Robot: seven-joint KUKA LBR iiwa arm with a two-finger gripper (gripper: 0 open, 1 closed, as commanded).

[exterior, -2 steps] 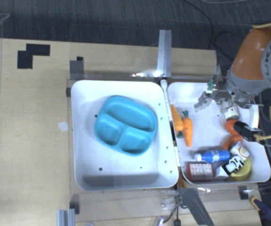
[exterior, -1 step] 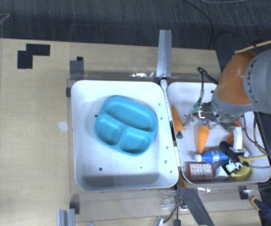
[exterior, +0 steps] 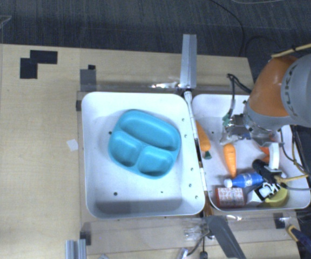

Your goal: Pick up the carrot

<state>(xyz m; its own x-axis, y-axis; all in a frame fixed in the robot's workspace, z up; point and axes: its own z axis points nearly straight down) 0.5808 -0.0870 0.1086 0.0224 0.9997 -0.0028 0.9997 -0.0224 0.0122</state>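
Note:
An orange carrot [exterior: 229,159] lies in the right bin [exterior: 215,104], pointing toward the front. My gripper [exterior: 235,134] hangs directly above its far end, very close to it; whether they touch is unclear. A second long orange piece [exterior: 202,136] with a small green tip [exterior: 206,155] lies along the bin's left wall, apart from the gripper.
A blue bottle [exterior: 247,179] with a white cap, a small can [exterior: 231,196] and a yellow object [exterior: 277,198] crowd the right bin's front. The left bin [exterior: 99,198] holds a blue divided plate [exterior: 143,142]. A metal post [exterior: 188,58] stands behind the bins.

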